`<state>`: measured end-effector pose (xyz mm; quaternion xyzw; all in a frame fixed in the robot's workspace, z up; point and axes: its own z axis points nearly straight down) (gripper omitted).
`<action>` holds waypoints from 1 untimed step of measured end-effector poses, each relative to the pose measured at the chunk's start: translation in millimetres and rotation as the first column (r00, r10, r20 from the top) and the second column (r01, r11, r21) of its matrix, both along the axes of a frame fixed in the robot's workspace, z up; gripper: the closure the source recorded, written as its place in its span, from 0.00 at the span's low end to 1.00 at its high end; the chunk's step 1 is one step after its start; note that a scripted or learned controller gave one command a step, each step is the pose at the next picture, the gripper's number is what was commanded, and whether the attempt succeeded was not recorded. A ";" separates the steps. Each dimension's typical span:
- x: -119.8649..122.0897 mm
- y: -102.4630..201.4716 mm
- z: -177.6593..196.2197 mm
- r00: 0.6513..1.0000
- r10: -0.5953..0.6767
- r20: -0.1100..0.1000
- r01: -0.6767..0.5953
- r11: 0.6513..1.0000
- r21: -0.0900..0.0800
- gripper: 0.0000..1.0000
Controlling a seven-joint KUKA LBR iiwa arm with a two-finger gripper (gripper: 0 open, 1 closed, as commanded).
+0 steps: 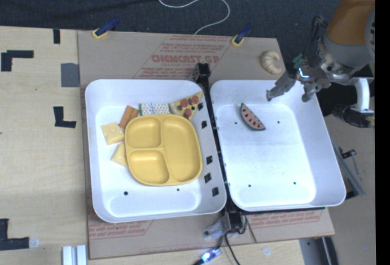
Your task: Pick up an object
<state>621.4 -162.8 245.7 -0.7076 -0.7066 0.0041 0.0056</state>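
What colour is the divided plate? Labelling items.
Yellow; the divided plate shows clearly in the camera view.

Yellow plate (pixel 163 149); red/green melon slice (pixel 251 117); white bins (pixel 304 194)

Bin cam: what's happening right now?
The KUKA arm reaches in from the right, its gripper open above the far edge of the right bin, holding nothing. A watermelon slice lies alone in that bin, a little left of the gripper. The left bin holds a yellow divided plate with several small food pieces beside and behind it. Nothing has been picked up yet.
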 end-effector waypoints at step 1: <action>2.3 0.1 7.4 1.000 0.003 0.012 -0.003 1.000 -0.002 0.00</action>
